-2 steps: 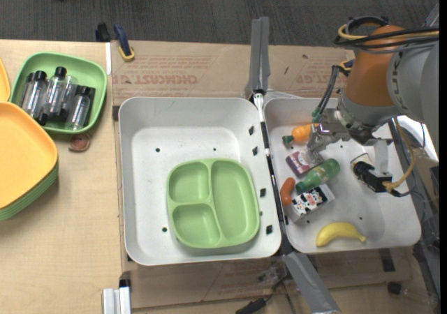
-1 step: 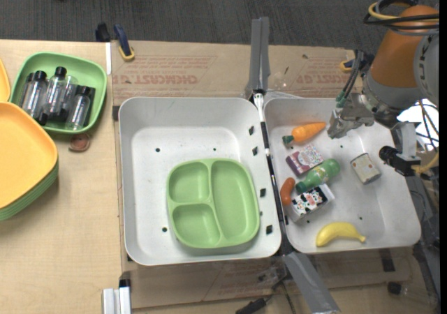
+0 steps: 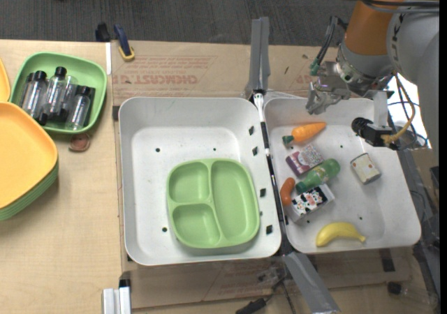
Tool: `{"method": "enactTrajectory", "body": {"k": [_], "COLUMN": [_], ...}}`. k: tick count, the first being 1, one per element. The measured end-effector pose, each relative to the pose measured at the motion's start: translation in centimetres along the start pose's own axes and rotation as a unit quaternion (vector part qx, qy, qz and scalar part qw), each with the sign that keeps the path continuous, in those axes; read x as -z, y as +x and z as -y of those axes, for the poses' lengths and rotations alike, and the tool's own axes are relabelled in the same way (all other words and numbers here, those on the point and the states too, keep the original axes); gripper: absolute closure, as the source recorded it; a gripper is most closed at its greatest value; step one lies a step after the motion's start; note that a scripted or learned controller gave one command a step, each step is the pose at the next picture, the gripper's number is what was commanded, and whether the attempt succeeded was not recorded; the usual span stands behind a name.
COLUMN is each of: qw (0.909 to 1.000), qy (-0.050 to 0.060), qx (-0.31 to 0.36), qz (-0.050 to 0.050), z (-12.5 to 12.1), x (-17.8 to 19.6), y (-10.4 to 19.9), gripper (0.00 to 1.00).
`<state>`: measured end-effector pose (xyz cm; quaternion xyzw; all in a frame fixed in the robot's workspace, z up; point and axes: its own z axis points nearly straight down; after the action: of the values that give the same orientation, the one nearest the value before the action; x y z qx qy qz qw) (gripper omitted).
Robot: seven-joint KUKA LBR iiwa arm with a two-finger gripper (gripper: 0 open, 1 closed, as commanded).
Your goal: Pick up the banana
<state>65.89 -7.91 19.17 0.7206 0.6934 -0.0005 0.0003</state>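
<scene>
While the gripper (image 3: 320,102) hovers over the right bin's (image 3: 404,187) far edge, fingers' state unclear, next move: reach the banana (image 3: 340,234) at near edge.

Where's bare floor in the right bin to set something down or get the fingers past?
Right bin: bare floor between the die and the banana, and along the far wall right of the carrot. Crowded on its left side: purple packet, green bottle and patterned box touch. The gripper hangs over the far-left corner.
</scene>
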Motion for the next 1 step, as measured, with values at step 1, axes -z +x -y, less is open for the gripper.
{"method": "enactTrajectory", "body": {"k": [1], "qw": [0.9998], "qy": [0.001], "qx": [0.021], "qz": [0.0], "z": [-0.14], "x": [-6.22], "y": [-5.38], "gripper": [1.0]}}
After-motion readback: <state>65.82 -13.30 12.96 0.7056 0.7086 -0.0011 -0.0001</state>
